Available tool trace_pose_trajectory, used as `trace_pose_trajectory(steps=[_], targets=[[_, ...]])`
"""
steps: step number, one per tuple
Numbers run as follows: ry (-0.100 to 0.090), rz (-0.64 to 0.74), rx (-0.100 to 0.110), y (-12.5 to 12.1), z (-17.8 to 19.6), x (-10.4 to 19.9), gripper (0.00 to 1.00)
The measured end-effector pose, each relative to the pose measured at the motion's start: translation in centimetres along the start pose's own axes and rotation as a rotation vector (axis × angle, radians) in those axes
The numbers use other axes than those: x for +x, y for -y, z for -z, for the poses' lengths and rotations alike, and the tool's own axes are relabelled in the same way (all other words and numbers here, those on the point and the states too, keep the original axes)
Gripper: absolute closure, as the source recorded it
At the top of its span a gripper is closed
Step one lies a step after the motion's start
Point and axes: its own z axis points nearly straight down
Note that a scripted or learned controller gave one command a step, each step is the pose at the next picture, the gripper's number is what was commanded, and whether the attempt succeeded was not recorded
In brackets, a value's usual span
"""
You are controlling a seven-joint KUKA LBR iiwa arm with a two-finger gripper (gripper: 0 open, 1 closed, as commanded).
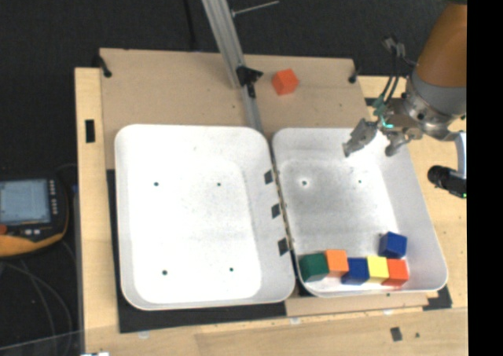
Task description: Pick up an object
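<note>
Several small cubes lie along the near edge of the right bin (409, 189): a green cube (313, 266), an orange cube (337, 260), a blue cube (356, 269), a yellow cube (378, 267) and a red-orange cube (397, 270). Another blue cube (392, 244) sits just behind them. My gripper (371, 142) hangs over the far right corner of this bin, well away from the cubes. Its two fingers stand apart, open, with nothing between them.
The left bin (196, 213) lies beside the right one. A lone orange cube (284, 82) rests on the bench behind the bins. A slanted metal bar (224, 28) rises from the gap between the bins. A handheld screen (27, 205) lies off the bench at left.
</note>
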Motion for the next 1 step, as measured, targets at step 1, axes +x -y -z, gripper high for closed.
trace_pose_trajectory(steps=[1], targets=[[-0.001, -0.006, 0.008, 4.09, -15.4, 3.46, 0.0]])
